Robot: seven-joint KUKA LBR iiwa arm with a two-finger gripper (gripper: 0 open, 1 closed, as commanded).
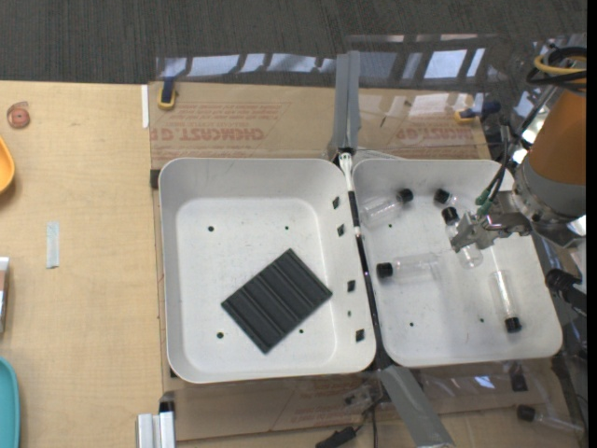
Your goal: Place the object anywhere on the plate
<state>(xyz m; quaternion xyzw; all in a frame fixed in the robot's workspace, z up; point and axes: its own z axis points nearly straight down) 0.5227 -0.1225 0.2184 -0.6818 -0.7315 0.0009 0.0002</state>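
From the overhead camera you see the grey arm with its orange band reaching in from the right, its gripper (469, 236) low over the right-hand shallow white bin (532, 343). You cannot tell from here whether the gripper is released or clenched — the metal blurs into the pale floor beneath it.

The task's things are clear plastic vials with black caps, scattered in that bin: one near the back (387, 203), one lying by the left wall (408, 268), one at the front right (504, 299), and what looks like another (471, 253) just below the gripper, touching or nearly so. Loose black caps (440, 196) lie near the back.

The dark ribbed rectangular plate (277, 300) rests tilted in the left-hand white bin (173, 278), well apart from the vials.

What could go wrong, in my judgement: the vials are smooth and round, so one may roll or slip out under an off-centre close. The raised rims between the bins (359, 250) stand in the way of the carry — a low pass could knock the vial loose.

Around, on the desk: brown cardboard (233, 124) behind the bins.
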